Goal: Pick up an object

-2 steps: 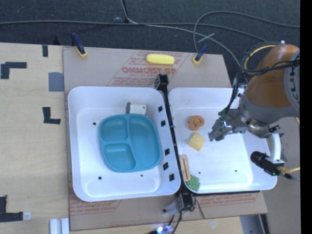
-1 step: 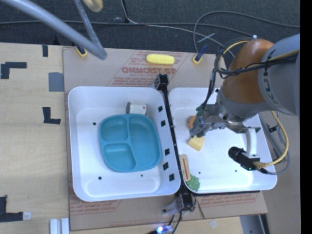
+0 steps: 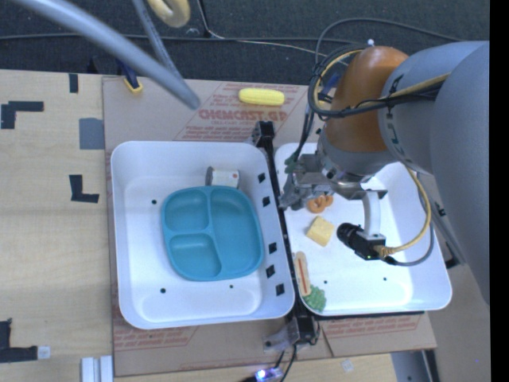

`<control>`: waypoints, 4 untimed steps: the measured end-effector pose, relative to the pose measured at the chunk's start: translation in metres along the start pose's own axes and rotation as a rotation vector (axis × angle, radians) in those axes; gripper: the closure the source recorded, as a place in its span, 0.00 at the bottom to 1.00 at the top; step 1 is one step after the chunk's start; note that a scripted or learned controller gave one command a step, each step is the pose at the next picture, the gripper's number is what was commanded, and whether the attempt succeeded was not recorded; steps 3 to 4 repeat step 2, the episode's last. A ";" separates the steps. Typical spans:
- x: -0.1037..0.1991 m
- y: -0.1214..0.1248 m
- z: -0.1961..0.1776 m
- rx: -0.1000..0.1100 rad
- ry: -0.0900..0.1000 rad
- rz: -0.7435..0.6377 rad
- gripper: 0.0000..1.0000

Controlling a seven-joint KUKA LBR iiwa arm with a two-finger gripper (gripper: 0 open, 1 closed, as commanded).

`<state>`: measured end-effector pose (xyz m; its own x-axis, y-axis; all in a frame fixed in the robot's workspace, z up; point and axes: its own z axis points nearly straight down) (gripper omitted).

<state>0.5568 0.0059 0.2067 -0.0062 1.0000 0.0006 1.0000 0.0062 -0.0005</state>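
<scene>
- Arm (image 3: 413, 110) in from the right, orange band over the right bin's (image 3: 413, 293) far edge.
- Gripper (image 3: 306, 188) down at the right bin's far left corner, close against the divider between the bins.
- Opening of the gripper: could not tell, metalwork too cluttered to read.
- Nothing seen held.
- Orange piece (image 3: 320, 204) lay just beside the gripper, toward the bin's middle; touching or not, could not tell.
- Yellow wedge (image 3: 321, 231) sat nearer the front, just beside the orange piece, apart from it.
- Black part (image 3: 359, 240) with a yellow cable hung over the bin's middle, right of the wedge.
- Hot dog (image 3: 302, 270) lay along the right bin's left wall, toward the front.
- Green piece (image 3: 316, 298) rested at the front left corner, touching the hot dog's near end or nearly so.
- Left bin (image 3: 127, 213) carried a blue tray (image 3: 212, 231) with three compartments, roughly in its middle.
- Small white and red item (image 3: 224, 177) sat at the tray's far edge, near the left bin's back wall.
- Yellow banana (image 3: 261, 96) lay on the cardboard (image 3: 231, 118) beyond both bins, well apart from the gripper.
</scene>
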 end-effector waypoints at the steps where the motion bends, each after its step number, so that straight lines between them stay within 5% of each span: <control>1: 0.047 0.017 0.007 0.001 0.000 0.000 1.00; 2: 0.091 0.029 -0.003 0.000 0.001 0.001 1.00; 4: 0.091 0.029 -0.003 0.000 0.001 0.001 1.00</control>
